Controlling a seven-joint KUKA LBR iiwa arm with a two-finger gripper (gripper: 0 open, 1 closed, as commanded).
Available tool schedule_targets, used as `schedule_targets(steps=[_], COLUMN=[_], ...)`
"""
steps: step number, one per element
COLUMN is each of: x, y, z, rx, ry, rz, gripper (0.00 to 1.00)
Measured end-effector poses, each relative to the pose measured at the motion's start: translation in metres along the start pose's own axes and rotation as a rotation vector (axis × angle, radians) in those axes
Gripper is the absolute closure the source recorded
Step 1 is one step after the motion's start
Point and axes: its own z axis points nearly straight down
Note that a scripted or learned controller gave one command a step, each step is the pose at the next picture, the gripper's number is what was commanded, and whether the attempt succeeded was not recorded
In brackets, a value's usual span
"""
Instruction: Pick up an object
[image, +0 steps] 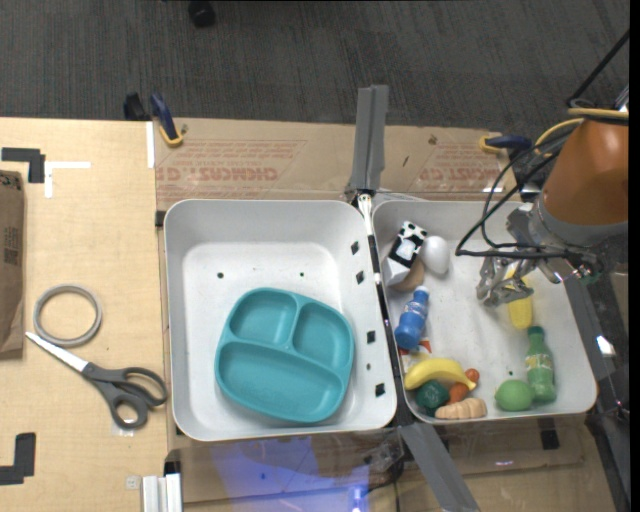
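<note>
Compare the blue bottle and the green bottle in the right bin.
The blue bottle lies against the bin's left wall, near the divider; the green bottle lies toward the right side, near the front. The blue bottle has a white cap end and a blue body; the green bottle has a green body with a pale label. Both are small bottles lying down in the right bin.

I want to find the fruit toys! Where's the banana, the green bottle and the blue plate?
banana (437, 373): camera view, middle of its yellow curve, right bin.
green bottle (539, 366): camera view, on its body, right bin.
blue plate (287, 354): camera view, on the divider ridge between compartments, left bin.
</note>
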Motion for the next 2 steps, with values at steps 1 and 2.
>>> schedule_targets(steps=[1, 2], x=[0.072, 0.050], y=[0.023, 0.004], z=[0.000, 0.000], rx=[0.000, 0.001], ry=[0.002, 0.000], rz=[0.037, -0.064], gripper=[0.00, 0.00])
